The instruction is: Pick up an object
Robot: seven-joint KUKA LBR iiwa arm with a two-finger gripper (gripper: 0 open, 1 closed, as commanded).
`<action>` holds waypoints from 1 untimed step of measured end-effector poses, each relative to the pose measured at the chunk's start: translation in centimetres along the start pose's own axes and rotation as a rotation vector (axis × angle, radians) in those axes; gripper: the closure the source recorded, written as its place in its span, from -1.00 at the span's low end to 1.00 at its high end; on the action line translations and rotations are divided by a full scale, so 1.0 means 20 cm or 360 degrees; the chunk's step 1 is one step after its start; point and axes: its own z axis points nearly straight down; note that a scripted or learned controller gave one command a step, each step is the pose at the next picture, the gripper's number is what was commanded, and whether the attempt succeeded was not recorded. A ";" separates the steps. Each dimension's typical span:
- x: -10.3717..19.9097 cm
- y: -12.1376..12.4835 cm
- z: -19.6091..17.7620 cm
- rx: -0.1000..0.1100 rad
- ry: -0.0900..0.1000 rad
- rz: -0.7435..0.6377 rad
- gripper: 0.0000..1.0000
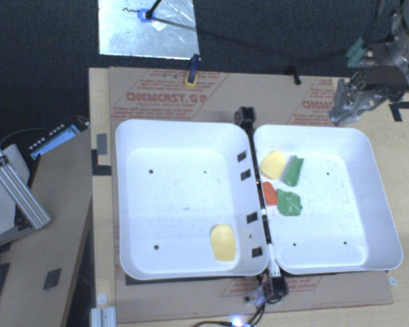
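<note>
The desk (68, 203) carried a brown board (259, 90), and on it two white bins stood side by side, touching along a clipped seam; the left bin (177, 148) held one pale yellow piece (223, 242) near its front right corner, and the right bin (347, 203) held a small cluster against its left wall: a yellow piece (273, 163), a green strip (292, 170) just beside it, a green lump (289, 203) below those, and an orange bit (269, 193) touching the lump's left side. The arm (402, 46) came in from the upper right, and the hand (346, 107) hung over the board just behind the right bin's back rim, well apart from every piece; nothing sat between its tips, but whether they were spread or pressed together I could not tell, since the view blurred them. I judged the step to be the approach, with the pick itself not yet begun. The next move called for a choice of target; the cluster was nearer, yet its pieces crowded each other and the wall, so a descent there risked a push rather than a grasp; the lone yellow piece in the left bin had more room around it but asked for a longer reach across the seam.
</note>
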 end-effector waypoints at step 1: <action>-0.20 0.00 0.00 0.0001 -0.0003 0.0013 1.00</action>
